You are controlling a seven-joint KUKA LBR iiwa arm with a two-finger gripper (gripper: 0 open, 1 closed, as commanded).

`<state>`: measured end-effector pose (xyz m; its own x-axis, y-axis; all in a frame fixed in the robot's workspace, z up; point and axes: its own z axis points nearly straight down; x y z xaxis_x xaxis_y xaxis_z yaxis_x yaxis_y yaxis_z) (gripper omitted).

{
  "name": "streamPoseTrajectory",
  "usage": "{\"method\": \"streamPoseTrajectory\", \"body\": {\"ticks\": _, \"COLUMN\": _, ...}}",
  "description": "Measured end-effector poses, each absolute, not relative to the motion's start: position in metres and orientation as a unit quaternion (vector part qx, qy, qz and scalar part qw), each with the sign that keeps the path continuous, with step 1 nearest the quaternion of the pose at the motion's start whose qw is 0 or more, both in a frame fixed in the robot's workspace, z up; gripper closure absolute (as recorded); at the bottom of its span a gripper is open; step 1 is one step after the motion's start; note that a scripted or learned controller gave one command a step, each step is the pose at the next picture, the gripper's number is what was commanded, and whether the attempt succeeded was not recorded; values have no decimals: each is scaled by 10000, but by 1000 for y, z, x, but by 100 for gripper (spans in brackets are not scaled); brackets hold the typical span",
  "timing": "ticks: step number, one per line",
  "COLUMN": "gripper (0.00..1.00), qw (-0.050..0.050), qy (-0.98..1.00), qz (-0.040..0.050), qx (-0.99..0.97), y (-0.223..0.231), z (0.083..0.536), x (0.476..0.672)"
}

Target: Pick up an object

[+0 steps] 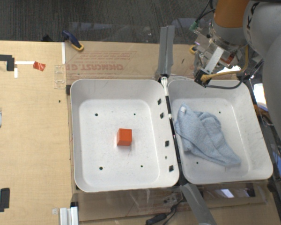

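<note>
A small orange-red cube (124, 137) rests on the floor of the left white bin (84, 172), a little left of its middle. A crumpled grey-blue cloth (203, 137) lies in the right white bin (257, 168), spread from its left wall toward the front right. My gripper (210, 59) hangs above the back rim of the right bin, below the orange wrist band, well away from the cloth and far from the cube. Nothing shows in its grasp.
A grey bar (166, 50) rises at the back between the two bins. Brown cardboard (112, 62) lies behind the bins. A blue and yellow clamp (72, 40) and a small red tag (39, 65) sit on the wooden bench at the left.
</note>
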<state>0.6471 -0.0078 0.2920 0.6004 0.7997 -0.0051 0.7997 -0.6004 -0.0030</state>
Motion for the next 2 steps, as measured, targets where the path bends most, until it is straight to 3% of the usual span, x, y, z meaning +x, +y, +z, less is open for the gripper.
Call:
{"method": "streamPoseTrajectory", "body": {"ticks": 1, "gripper": 100, "qw": -1, "qy": -2856, "qz": 33, "qx": -9583, "y": -58, "z": 342, "x": 659}}
{"method": "streamPoseTrajectory", "body": {"ticks": 2, "gripper": 100, "qw": 0, "qy": -3035, "qz": 37, "qx": -9528, "y": -79, "z": 439, "x": 632}}
